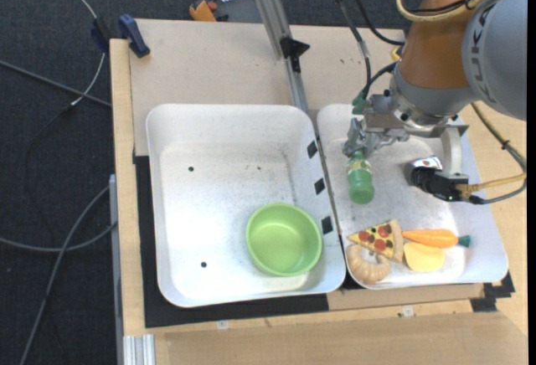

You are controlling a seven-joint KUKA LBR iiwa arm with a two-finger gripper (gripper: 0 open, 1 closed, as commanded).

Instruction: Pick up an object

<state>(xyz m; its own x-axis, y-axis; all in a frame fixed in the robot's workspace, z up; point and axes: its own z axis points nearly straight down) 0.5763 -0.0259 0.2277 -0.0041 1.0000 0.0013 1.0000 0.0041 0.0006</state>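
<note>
A small green bottle lies in the right bin, near its left wall, with its cap end pointing to the back. My gripper hangs right over that cap end, touching or nearly touching it. The wrist hides how the gripper stands around the bottle. At the front of the same bin lie a pizza slice, an orange carrot, a yellow piece and a pale pastry.
A green bowl sits upright in the front right corner of the left bin. A metal pole slants down to the divide between the bins. Bare bench lies behind both bins.
</note>
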